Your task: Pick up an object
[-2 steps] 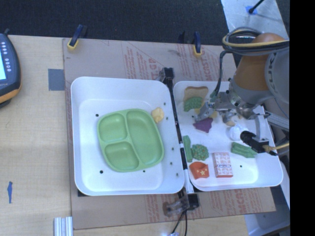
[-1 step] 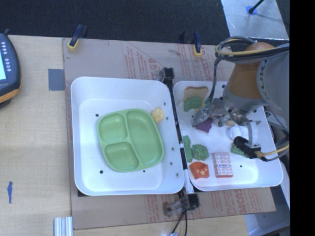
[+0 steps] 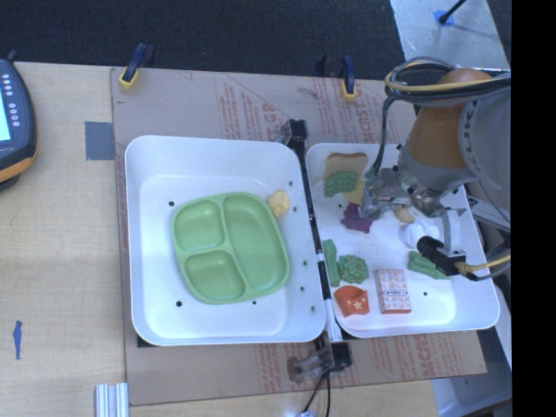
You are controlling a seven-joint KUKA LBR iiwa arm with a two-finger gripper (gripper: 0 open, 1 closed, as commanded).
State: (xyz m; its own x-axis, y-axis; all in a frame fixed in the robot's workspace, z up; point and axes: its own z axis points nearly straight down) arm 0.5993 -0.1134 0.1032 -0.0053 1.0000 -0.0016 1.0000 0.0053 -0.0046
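The pincer (image 3: 375, 200) hung low over the right-hand bin (image 3: 486, 307), right of the frame's middle, at the end of the grey arm (image 3: 452, 137) that came in from the right edge. Whether it was open or closed could not be told, for the wrist and its cables hid the tips, and nothing could be seen gripped there.

Just below and a little left of the pincer lay a small purple piece (image 3: 356, 219), touching it or very nearly so; this looked the likeliest thing to be picked. A green leafy piece (image 3: 341, 182) lay just above and left of the pincer, resting on a slice of toast (image 3: 347, 161) near the bin's top left corner.

To do the step well, the pincer would have needed to centre over the purple piece alone, keeping clear of the green piece beside it, then drop straight down and close before lifting. The crowding there made a stray nudge or a double catch the main risk.

Farther out in the same bin, toward the lower part of the frame, lay a green lump (image 3: 353, 269), a red block (image 3: 351, 301) and a small red-and-white carton (image 3: 393, 291). The left-hand bin (image 3: 148, 320) held a green divided plate (image 3: 230, 248) with a small yellow piece (image 3: 278, 202) at its upper right. Both bins stood on the counter (image 3: 52, 259).
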